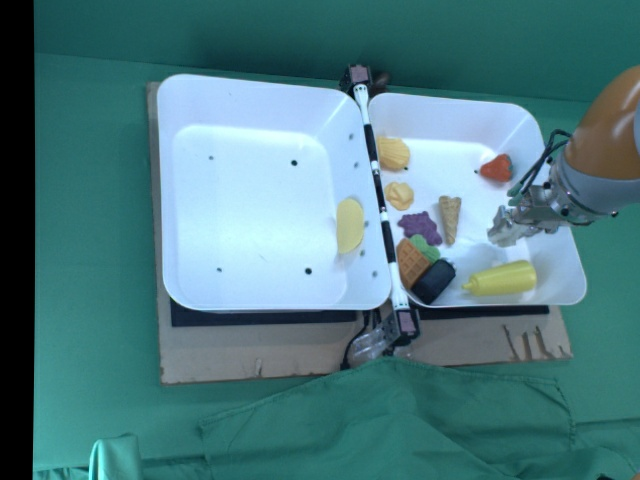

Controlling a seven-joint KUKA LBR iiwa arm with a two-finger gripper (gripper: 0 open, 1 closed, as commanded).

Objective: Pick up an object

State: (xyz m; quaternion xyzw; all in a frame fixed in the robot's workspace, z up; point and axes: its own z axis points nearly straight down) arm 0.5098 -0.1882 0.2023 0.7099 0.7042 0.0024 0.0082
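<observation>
A grey arm [610, 158] with an orange band reaches in from the right edge of the frame, its end effector [508, 225] hanging over the right-hand white bin [560, 288] on a green-draped worktop [90, 218]. Whether the end effector is spread or closed cannot be told from this slanted overhead view, and nothing is visibly caught in it.

Toy foods lie scattered in the right bin. A yellow mustard bottle [500, 280] rests on its side at lower right, just below the end effector. A red strawberry [496, 168] sits in the upper right, near the arm's wrist. Toward the bin's left wall lie a yellow shell-shaped pastry [393, 153], a smaller yellow piece [400, 196], a purple bunch of grapes [421, 227], a tan ice-cream cone [450, 217] standing point down in the frame, an orange waffle piece [411, 261] and a black block [433, 281] touching it.

The left bin [180, 108] holds one pale yellow oval piece [350, 225] near its right wall. Both bins sit on a brown cardboard sheet [250, 368], with crumpled green cloth [400, 428] across the bottom of the frame.
</observation>
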